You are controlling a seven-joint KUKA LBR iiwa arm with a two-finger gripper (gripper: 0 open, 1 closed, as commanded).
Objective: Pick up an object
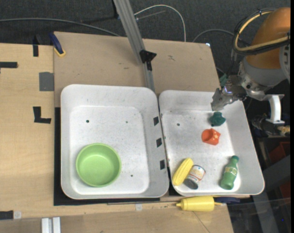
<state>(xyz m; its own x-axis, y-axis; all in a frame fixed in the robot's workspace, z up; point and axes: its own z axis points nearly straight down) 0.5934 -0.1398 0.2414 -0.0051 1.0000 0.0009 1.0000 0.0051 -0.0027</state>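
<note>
The gripper [219, 102] hangs over the right bin [186, 101], just above one teal object [216, 119]; whether it grips anything is unclear. That bin also holds one orange piece [211, 137], one corn cob [182, 172], one can [195, 175], one green bottle [229, 173].

Grey robot arm with orange band [270, 30] enters from two o'clock, its metal two-finger claw [219, 103] angled downward.
</note>
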